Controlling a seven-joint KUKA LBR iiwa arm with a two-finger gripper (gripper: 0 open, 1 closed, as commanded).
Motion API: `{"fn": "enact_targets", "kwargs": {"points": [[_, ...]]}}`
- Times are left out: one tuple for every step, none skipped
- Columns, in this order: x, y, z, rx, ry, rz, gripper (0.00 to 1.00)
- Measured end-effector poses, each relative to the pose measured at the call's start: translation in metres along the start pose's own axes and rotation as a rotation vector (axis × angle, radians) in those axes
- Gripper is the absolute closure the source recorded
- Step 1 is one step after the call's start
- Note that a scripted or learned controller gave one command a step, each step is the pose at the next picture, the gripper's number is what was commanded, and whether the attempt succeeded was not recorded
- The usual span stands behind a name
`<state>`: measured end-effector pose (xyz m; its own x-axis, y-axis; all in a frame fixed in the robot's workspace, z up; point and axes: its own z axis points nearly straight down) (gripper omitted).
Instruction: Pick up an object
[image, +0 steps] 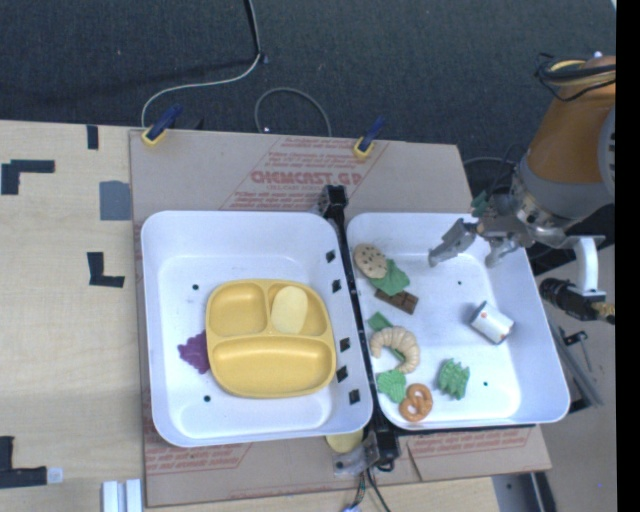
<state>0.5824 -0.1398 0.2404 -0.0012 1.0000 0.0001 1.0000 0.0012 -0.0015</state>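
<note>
My gripper (465, 258) hangs over the back of the right bin (530, 300), open, with nothing between its fingers. Below it, toward the right wall, a small white cylinder with a red end (492, 322) lies on the bin floor. Along the bin's left side sit a speckled cookie (370, 261), a green leaf (392, 275), a brown bar (400, 298), a croissant (395, 343), a pretzel (416, 401) and a green bumpy piece (453, 378). All of them lie apart from the gripper.
The left bin (170, 250) holds a yellow divided plate (270, 360) with a pale yellow piece (289, 308) in one compartment, and a purple item (193, 351) beside it. A black divider (345, 290) runs between the bins. Bare floor lies in the right bin's middle.
</note>
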Motion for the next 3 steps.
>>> {"fn": "enact_targets", "kwargs": {"points": [[0.048, 0.019, 0.097, 0.008, 0.002, -0.004, 0.00], [0.039, 0.026, 0.159, -0.001, -0.002, 0.000, 0.00], [0.039, 0.088, 0.155, -0.003, -0.002, -0.003, 0.00]]}}
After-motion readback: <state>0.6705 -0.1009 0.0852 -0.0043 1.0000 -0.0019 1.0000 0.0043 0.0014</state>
